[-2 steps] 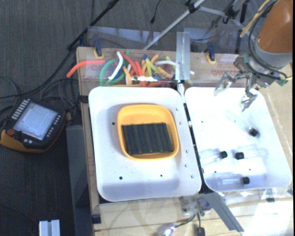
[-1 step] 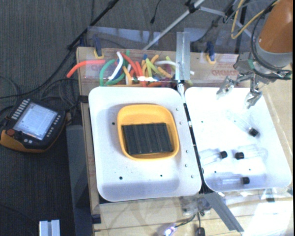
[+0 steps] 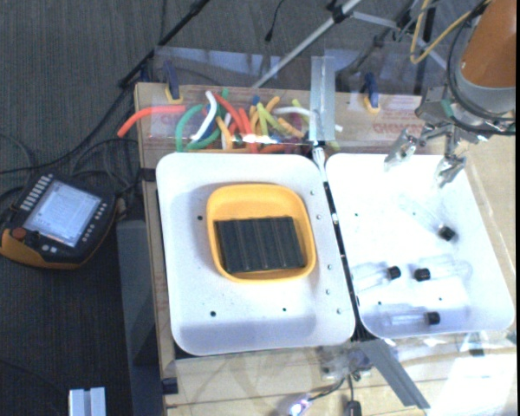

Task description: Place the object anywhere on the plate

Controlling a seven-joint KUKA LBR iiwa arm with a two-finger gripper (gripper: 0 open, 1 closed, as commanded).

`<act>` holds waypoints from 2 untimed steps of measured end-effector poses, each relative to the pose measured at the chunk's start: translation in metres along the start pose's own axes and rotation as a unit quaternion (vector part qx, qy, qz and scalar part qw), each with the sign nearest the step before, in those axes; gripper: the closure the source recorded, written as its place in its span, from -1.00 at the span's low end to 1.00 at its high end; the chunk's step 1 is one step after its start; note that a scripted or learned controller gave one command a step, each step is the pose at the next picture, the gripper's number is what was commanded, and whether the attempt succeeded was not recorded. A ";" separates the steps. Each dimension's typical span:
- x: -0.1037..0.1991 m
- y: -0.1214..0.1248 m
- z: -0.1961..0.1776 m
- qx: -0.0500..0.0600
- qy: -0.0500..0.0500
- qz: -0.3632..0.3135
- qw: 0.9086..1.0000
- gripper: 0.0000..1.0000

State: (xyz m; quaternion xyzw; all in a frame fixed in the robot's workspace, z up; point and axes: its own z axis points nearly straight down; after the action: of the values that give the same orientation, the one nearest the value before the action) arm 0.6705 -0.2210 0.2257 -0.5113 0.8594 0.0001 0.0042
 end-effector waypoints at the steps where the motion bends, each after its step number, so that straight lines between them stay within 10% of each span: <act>1: -0.056 0.031 -0.007 -0.002 0.001 -0.108 0.994 -1.00; 2: -0.073 0.041 0.004 -0.003 0.000 -0.265 0.964 -1.00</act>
State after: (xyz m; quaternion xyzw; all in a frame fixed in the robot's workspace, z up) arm 0.6694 -0.1368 0.2224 -0.7209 0.6930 0.0011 0.0024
